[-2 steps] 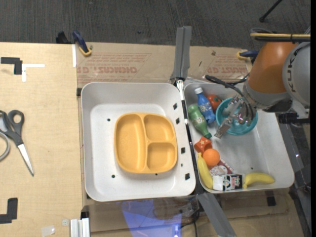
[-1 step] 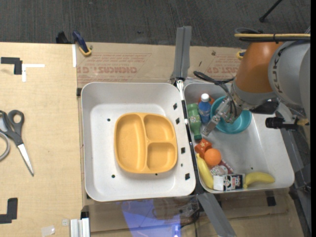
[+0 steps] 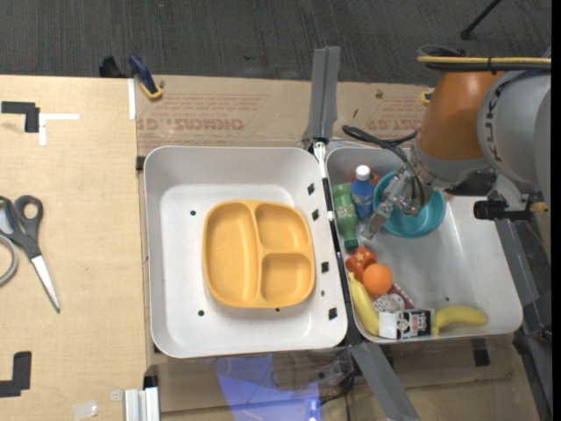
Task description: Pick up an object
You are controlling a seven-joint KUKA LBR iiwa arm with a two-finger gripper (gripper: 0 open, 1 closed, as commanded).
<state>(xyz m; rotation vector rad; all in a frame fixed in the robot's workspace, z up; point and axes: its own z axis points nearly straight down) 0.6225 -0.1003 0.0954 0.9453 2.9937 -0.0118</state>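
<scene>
My gripper (image 3: pixel 383 213) hangs low over the back left part of the right bin (image 3: pixel 478 266), at the left rim of a teal bowl (image 3: pixel 427 220). Just left of it stand a clear bottle with a blue cap (image 3: pixel 362 188) and a green bottle (image 3: pixel 344 214). Further forward lie a small red item (image 3: pixel 358 259), an orange (image 3: pixel 378 279), a yellow banana (image 3: pixel 363 307) along the bin's left wall, a black and white carton (image 3: pixel 406 324) and a second banana (image 3: pixel 461 317). Nothing is visibly held.
The left bin (image 3: pixel 171 261) holds a yellow divided plate (image 3: pixel 260 253). Scissors (image 3: pixel 31 246) lie on the wooden bench at far left. A blue clamp (image 3: pixel 144 74) sits at the back edge of the cardboard. The grey arm with its orange band (image 3: pixel 456 117) covers the right bin's back right.
</scene>
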